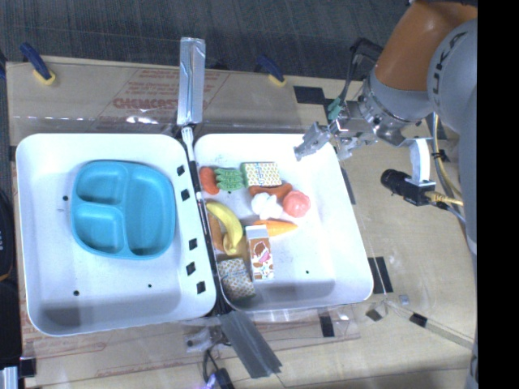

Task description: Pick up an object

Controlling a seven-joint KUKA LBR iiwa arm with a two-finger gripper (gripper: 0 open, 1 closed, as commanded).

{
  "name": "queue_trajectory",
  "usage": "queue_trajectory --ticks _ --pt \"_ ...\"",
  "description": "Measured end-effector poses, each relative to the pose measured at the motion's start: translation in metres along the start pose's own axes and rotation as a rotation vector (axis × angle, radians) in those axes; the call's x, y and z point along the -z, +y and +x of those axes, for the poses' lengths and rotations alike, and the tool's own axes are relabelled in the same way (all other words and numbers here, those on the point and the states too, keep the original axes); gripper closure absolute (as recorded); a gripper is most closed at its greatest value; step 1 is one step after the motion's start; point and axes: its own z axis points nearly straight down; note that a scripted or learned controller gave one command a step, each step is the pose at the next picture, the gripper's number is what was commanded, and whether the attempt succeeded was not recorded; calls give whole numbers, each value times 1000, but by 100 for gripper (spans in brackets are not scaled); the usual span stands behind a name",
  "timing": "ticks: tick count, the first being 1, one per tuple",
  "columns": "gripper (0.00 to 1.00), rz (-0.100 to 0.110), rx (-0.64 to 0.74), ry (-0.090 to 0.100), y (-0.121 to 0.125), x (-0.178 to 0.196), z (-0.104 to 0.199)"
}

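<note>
White plastic forms both bins; the right bin [345, 241] contains every candidate object, and the left bin [32, 241] contains a blue divided tray [123, 209].

Status: no object has been lifted. My gripper [318, 143] hangs over the far right corner of the right bin, above the rim. Nothing sits between its fingers. I cannot tell from this view whether they are spread or pressed together.

Object locations, right bin:
- Green vegetable [229, 178] with an orange piece [208, 180], far left, beside a patterned box [261, 173].
- Red ball [296, 204] and white item [264, 205], centre, touching each other.
- Carrot-like orange wedge [280, 228], just near of the ball.
- Banana [227, 226] along the left wall.
- Small carton [259, 254] and a checked pouch [234, 278], near left.

All objects cluster in the left half of this bin, well apart from my gripper.

Remaining, in my judgement: select one object, travel left and nearward over it, descend, close on it, and raise it. The red ball is the closest candidate. The task appears to be at its start.
</note>
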Motion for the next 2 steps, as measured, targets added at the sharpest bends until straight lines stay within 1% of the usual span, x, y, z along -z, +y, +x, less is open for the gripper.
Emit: queue_trajectory --ticks 1,2 --pt "0 5 86 1 21 -131 31" --pt "0 -2 223 0 -61 -182 57"
